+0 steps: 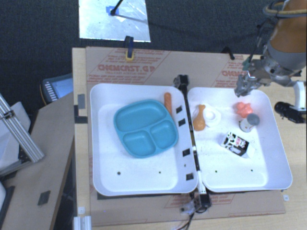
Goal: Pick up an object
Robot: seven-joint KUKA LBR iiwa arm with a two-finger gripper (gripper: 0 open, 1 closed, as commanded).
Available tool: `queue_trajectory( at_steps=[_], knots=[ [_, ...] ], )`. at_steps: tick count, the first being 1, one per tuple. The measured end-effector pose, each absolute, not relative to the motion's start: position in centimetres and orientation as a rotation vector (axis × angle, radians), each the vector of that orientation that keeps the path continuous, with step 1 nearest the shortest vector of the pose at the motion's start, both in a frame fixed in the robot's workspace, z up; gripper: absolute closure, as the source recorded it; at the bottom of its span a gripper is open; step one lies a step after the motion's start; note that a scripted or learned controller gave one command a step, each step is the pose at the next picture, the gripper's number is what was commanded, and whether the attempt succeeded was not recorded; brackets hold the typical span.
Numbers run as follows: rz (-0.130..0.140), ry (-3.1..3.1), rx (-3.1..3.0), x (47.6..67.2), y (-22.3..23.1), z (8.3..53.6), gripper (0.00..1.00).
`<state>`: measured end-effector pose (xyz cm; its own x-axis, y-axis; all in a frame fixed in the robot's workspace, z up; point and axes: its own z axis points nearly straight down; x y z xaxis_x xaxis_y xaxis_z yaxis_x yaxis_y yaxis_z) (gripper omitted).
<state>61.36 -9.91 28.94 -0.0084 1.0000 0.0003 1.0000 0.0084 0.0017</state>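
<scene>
I count several candidates across my two bins. In the left bin point(103, 176) a blue divided plate point(145, 127) lies flat with its three compartments facing up, and an orange carrot-like stick point(168, 103) lies just beside its upper right edge. In the right bin point(273, 176) I see a tan gourd-shaped piece point(199, 118) lying beside a small white disc point(212, 115), a pink lumpy object point(243, 109) touching a grey cylinder point(249, 122) below it, and a black-and-white packet point(235, 143) lying tilted nearer the middle.
</scene>
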Motion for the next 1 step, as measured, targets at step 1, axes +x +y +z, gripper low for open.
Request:
queue_trajectory(
  at_steps=[1],
  knots=[
    [0.002, 2.232, 2.212, 60.72, -4.98, 26.96, 1.00]
  ],
)
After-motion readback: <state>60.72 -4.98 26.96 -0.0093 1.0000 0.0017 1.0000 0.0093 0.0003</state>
